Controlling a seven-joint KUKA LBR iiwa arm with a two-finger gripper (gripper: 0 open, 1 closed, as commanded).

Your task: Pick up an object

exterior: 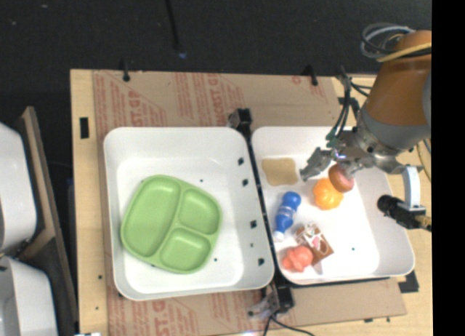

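with its fingers apart, the gripper could nudge the reddish ball against the orange fruit and miss

Bench bears left bin, right bin side by side

Arm running off frame at right edge. Hand blurring at mid right, overlapping reddish round object; finger state unclear.
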